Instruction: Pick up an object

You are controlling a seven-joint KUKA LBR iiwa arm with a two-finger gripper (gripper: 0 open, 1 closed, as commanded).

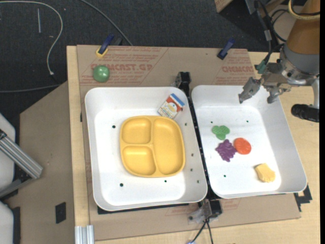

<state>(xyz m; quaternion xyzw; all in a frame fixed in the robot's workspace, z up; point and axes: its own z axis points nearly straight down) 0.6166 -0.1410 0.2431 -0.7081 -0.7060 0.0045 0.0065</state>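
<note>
My gripper hangs over the far edge of the right bin, its two fingers spread apart and open with nothing between them. Below it in that bin lie a green toy, a purple grape bunch, an orange-red round piece and a yellow piece near the front right. All of them rest on the bin floor, well clear of the fingers.
The left bin holds a yellow divided plate and a small milk carton at its far right corner. A green ball sits on the cardboard behind the left bin. Blue clamps grip the board's far edge.
</note>
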